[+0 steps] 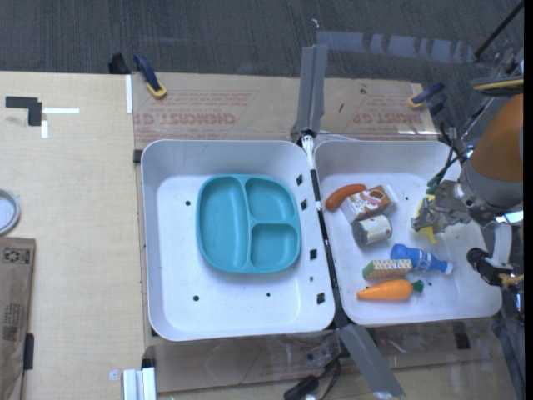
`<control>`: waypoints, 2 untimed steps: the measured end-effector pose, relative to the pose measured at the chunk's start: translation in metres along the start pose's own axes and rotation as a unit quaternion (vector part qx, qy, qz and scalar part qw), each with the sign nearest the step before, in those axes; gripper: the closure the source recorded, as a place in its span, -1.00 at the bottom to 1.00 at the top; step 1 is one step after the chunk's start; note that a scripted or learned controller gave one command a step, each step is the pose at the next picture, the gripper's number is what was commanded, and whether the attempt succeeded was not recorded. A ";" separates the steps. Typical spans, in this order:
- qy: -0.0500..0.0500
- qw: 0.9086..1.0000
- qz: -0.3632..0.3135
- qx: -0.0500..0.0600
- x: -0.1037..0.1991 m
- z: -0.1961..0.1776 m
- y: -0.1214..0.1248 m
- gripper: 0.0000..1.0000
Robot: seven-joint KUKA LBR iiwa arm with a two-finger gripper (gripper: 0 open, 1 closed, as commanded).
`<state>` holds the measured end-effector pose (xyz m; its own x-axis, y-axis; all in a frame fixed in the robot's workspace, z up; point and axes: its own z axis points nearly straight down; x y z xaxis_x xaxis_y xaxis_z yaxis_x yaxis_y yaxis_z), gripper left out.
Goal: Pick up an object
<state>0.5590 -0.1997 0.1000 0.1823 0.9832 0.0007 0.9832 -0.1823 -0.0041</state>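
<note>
Now the arm is in from three o'clock, and its pincer [429, 215] hangs low over the right bin [466, 307], near that bin's three o'clock wall; something yellow and green shows at its tip, but whether that is a gripped thing or part of the tool I cannot tell, nor can I tell how its fingers stand. So I'd call this the reaching step, with nothing surely lifted yet. The things it could take lie to its nine and seven o'clock: a small grey can [372, 229] just beside it at nine, a white packet [371, 201] above that, an orange sausage-shaped toy [344, 194] at the bin's eleven o'clock corner, then a blue bottle [420, 261] lying on its side at about six from the pincer, a patterned block [387, 267] touching the bottle's left end, and a toy carrot [389, 290] down at the bin's six o'clock. The next move, I reckon, calls for settling squarely over one piece and closing on it cleanly, since they crowd each other. Over in the left bin [166, 307] sits a teal divided plate [248, 223], dead centre, with nothing on it.
</note>
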 end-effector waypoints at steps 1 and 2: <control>0.001 0.997 0.082 0.000 -0.002 0.010 -0.031 1.00; -0.001 0.990 0.138 -0.001 0.042 -0.136 -0.018 1.00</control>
